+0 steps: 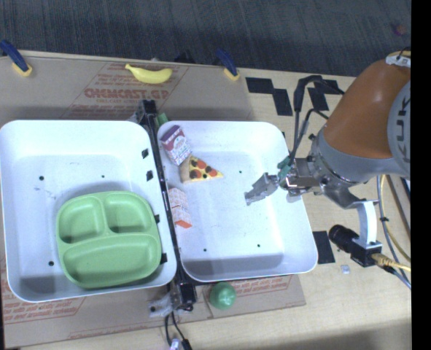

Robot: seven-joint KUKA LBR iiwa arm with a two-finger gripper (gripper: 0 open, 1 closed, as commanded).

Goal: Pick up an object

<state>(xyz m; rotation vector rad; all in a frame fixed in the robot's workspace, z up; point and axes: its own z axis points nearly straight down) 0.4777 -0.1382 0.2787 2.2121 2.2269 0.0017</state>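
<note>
In the right bin (273,257) a toy pizza slice (199,170) lies near the back left. A small red and white carton (175,144) sits just behind it, by the divider. Another small red and white pack (179,207) lies against the left wall further forward. My gripper (261,189) hangs over the right half of this bin, to the right of the pizza slice and apart from all three items. It points left from the grey wrist, and nothing shows in its grasp.
The left bin (25,152) holds a green divided plate (109,237). A yellow banana (149,72) lies on the cardboard behind the bins, and a green ball (222,294) sits in front of the right bin. Blue clamps (16,57) hold the cardboard's back edge.
</note>
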